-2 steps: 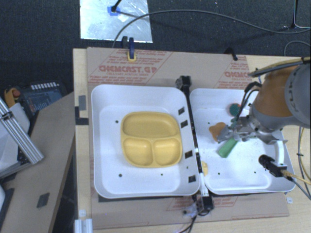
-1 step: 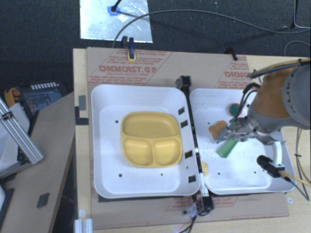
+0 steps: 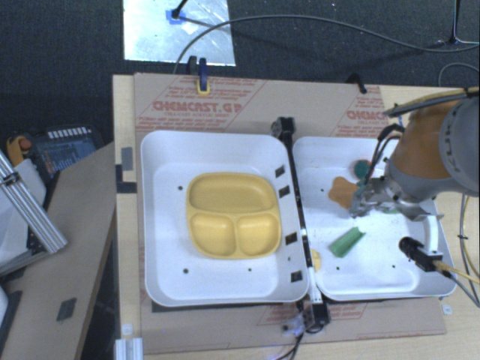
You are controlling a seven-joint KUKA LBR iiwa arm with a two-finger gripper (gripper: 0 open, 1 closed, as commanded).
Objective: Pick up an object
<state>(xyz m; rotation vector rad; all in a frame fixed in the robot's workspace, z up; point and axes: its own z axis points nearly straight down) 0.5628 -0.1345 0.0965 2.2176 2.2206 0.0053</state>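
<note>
In the right bin lie a green block, a tan-brown flat piece and a small teal object. A small yellow item rests by the bin's left wall. My gripper reaches down from the right, just right of the tan piece and above the green block. The wrist hides the fingertips, and nothing shows between them.
The left bin holds a yellow three-compartment tray. A black divider runs between the bins. The arm's grey and orange body hangs over the right bin's right side. Cables cross the dark floor behind the bench.
</note>
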